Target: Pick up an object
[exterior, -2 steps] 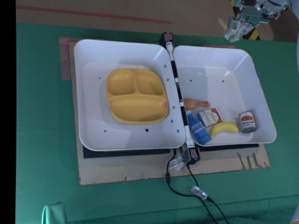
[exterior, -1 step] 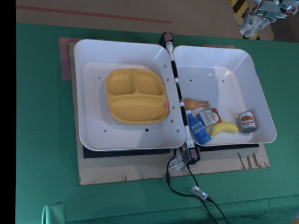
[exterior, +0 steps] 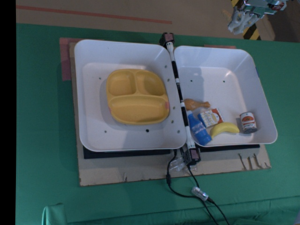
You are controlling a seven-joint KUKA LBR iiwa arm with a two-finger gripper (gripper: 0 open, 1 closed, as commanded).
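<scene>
The gripper [exterior: 240,23] is hovering beyond the right bin's [exterior: 225,60] far right corner, carrying nothing. Pickable objects are lying along that bin's near edge: banana [exterior: 224,129], can [exterior: 248,122], chicken drumstick [exterior: 196,104], blue carton [exterior: 199,129]. No pick is started; approach, grasp and lift are remaining.

Tool [exterior: 239,22] blurred, arm cut off at top edge

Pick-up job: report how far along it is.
Nothing looks done: the banana, can, chicken leg, snack packet and blue box all lie in the right bin. The tool hangs above the bench's far right corner. Descent, grasp and lift remain.
</scene>
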